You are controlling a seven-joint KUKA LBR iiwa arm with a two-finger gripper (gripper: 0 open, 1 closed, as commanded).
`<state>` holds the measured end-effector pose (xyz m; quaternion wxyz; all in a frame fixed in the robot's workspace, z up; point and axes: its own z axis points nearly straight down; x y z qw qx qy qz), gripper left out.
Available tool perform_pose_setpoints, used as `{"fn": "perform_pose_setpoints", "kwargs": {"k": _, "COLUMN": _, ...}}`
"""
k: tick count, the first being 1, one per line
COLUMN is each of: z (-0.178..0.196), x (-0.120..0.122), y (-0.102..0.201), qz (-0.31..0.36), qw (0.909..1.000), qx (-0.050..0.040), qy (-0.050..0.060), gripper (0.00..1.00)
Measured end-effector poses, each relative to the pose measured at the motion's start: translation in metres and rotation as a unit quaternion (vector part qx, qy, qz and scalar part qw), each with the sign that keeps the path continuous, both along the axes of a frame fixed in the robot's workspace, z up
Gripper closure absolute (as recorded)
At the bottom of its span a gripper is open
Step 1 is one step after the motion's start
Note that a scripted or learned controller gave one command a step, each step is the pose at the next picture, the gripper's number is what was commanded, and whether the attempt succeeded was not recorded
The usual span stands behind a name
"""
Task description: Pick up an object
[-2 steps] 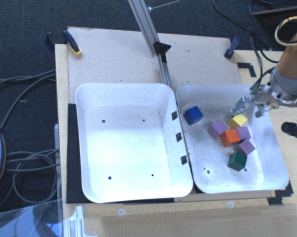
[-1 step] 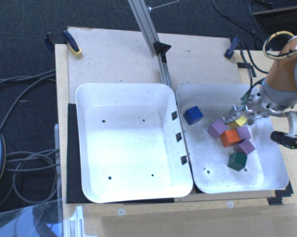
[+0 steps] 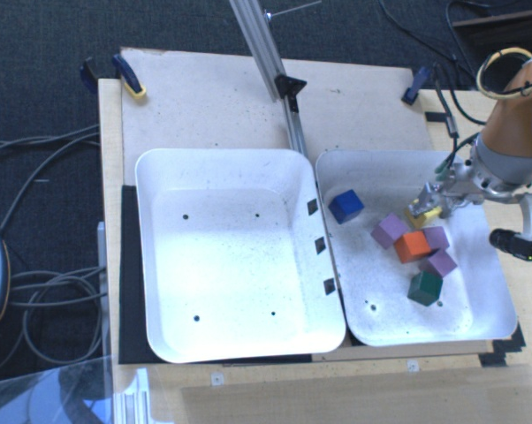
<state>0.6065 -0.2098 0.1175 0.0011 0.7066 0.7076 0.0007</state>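
My gripper point(image 3: 434, 198) reaches in from the right and sits low over the upper part of the right bin point(image 3: 478, 321). A small yellow block point(image 3: 424, 209) lies right at its tip, partly hidden by it. Just below lie a purple block point(image 3: 391, 230), an orange cube point(image 3: 414, 246) and two more purple blocks point(image 3: 437, 236) point(image 3: 442, 262), packed close together. A green cube point(image 3: 425, 287) rests nearer the front. A blue cube point(image 3: 345, 206) sits apart, near the bin's left wall.
The left bin point(image 3: 151, 184) stands beside the right one, with a black-tabbed divider edge point(image 3: 319, 246) between them. A metal pole point(image 3: 257, 29) slants over the bench's back. Blue clamps point(image 3: 129, 76) point(image 3: 416, 85) grip the rear corners. Cables run behind the arm.
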Motion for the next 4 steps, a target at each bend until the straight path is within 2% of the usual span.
{"fn": "perform_pose_setpoints", "kwargs": {"k": 1, "z": 0.048, "x": -0.003, "y": 0.007, "qz": 0.0, "qw": 1.0, "qx": -0.0006, "qy": -0.002, "gripper": 1.0}}
{"fn": "perform_pose_setpoints", "kwargs": {"k": 2, "z": 0.112, "x": 0.002, "y": 0.007, "qz": 0.0, "qw": 1.0, "qx": -0.0011, "qy": -0.003, "gripper": 1.0}}
{"fn": "perform_pose_setpoints", "kwargs": {"k": 3, "z": 0.092, "x": 0.002, "y": 0.007, "qz": 0.0, "qw": 1.0, "qx": 0.0006, "qy": 0.003, "gripper": 1.0}}
{"fn": "perform_pose_setpoints", "kwargs": {"k": 4, "z": 0.095, "x": 0.003, "y": 0.065, "qz": 0.002, "qw": 1.0, "qx": 0.0019, "qy": 0.002, "gripper": 1.0}}
